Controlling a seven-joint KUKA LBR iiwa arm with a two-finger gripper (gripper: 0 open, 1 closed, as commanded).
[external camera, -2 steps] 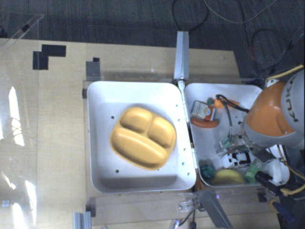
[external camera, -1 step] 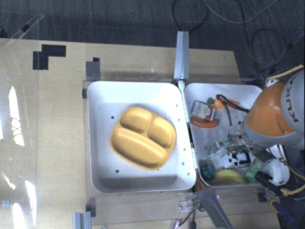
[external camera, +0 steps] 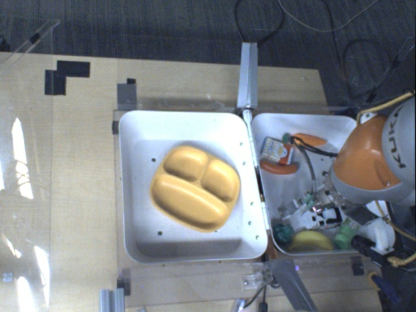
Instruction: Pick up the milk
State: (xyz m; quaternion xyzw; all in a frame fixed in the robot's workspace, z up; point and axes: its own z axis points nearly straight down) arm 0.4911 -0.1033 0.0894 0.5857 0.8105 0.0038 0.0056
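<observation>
Two bins sat side by side on the worktop (external camera: 78, 174), and we found the task barely begun. The milk (external camera: 274, 150), as we judged the small blue-and-white carton to be, lay near the upper left of the right bin (external camera: 325, 121), close to the wall shared with the left bin (external camera: 130, 194). It rested on the bin floor, not lifted, with nothing around it.

The arm (external camera: 374, 158) reached in from the right, its orange band over the right side of that bin. Our claw (external camera: 312, 214) was low in the bin's lower middle, well apart from the carton and amid clutter. We could not tell whether it was spread or pressed together, since cables and small objects blurred into it.

So we judged everything left to do: move up and left to the carton, close on it, and lift.

Around the carton we saw an orange-red piece (external camera: 281, 168) just below it, touching or nearly so, and another orange thing (external camera: 309, 139) just to its right. A banana (external camera: 312, 240) and green objects (external camera: 344, 234) lay along the bottom edge. The left bin held a large yellow loaf-like shape (external camera: 195, 187), well clear of the work. We judged the near wall and the orange pieces the likeliest obstacles.
</observation>
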